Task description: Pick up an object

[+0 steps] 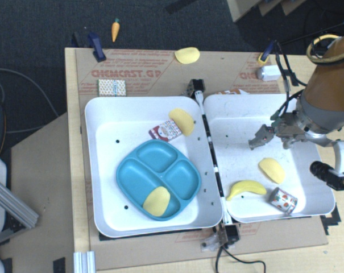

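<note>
My gripper [274, 141] hangs over the upper middle of the right bin [235, 118], open, with nothing between its fingers [259, 140]. Below it in that bin lie a yellow lemon-like piece [272, 169], a banana [245, 188] and a small red and white can [282, 200] on its side near the front edge. The lemon-like piece is the closest, a short way below the fingertips and apart from them.
The left bin [103, 152] holds a blue divided plate [157, 175] with a yellow piece [157, 201] on it, another yellow piece [182, 121] and a red and white packet [165, 131]. On the bench behind the bins lie a yellow object [187, 55] and a small box [112, 87].
</note>
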Tool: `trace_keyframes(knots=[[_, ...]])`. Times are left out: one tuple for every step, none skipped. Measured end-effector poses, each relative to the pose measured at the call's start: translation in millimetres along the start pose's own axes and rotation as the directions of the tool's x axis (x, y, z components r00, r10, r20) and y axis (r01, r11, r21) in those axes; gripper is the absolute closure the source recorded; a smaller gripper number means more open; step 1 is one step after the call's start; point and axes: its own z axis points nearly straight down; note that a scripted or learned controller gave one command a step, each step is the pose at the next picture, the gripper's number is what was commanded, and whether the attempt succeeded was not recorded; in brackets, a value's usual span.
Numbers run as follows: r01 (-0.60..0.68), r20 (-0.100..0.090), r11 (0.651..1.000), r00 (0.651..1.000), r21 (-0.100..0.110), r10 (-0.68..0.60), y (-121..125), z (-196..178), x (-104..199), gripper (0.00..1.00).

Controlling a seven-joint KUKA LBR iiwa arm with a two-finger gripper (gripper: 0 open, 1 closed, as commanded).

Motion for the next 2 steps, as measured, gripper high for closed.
trace_keyframes(knots=[[-0.001, -0.001, 1.0, 1.0, 0.003, 0.001, -6.3, 17.5, -26.9, 0.0], [-0.002, 0.0, 1.0, 1.0, 0.003, 0.002, -16.1, 82.5, -52.8, 0.0]])
